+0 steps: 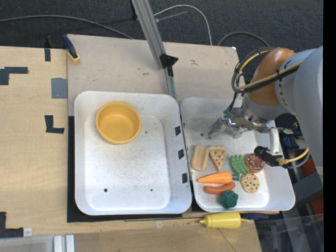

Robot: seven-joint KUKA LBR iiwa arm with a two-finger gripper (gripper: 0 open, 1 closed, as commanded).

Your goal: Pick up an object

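- Gripper (216,129) hangs right of centre over the bare upper part of the right bin (195,109); fingers look slightly parted, with nothing between them.
- Below it lie a bread stick (199,157), pizza slice (217,157), carrot (215,178) and cookie (250,182).
- Yellow bowl (118,122) sits upper left in the left bin (84,193).

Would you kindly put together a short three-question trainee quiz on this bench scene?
1. True or false: the yellow bowl sits in the right bin.
2. Which lies just outside the bins, at the bench's near edge? A) carrot B) mustard bottle C) cookie
3. Fill in: the gripper hangs over the ____ bin.

Key: 1 false, it sits in the left bin; 2 B; 3 right.
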